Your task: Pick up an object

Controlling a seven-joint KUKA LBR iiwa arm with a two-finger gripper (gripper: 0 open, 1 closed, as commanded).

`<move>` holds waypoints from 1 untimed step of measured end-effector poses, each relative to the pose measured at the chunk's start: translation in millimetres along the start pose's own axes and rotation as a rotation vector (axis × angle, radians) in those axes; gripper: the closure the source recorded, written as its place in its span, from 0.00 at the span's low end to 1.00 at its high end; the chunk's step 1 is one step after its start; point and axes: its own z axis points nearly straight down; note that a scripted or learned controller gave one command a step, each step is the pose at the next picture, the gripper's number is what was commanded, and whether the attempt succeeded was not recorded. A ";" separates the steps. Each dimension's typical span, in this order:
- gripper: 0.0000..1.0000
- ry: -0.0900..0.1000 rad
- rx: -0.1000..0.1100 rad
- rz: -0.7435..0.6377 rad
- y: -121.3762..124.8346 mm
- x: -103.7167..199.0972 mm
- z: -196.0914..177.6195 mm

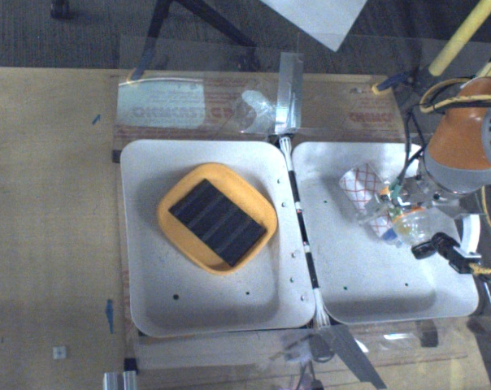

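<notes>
The grey arm with its orange band [465, 140] is reaching in from the right and hanging over the right-hand shallow white bin [367, 299], with its hand [408, 210] sitting low above the bin's right half, among wires and small coloured fittings. Whether that hand is spread or closed I cannot tell, since the wrist is covering it from above. Just to the hand's left, and seemingly touching or running under it, a crumpled clear plastic wrapper printed with a red criss-cross pattern [363, 189] is lying on the bin floor; its long axis is slanting from upper left down toward the lower right, straight toward the hand. That makes it the nearest candidate by far, and I judge a grasp would be calling for little more than a slight shift left and a descent, with the thin, slippery film likely to be slipping out. The other candidate, a rounded square orange dish holding a dark ribbed panel [217, 218], is lying turned diamond-wise in the middle of the left-hand white bin [148, 299], well apart across the divider [298, 218]. Both bins are resting on the pale wooden bench [42, 218].
</notes>
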 end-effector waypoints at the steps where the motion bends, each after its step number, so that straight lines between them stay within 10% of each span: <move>1: 1.00 -0.008 -0.004 -0.168 26.6 25.0 -86.4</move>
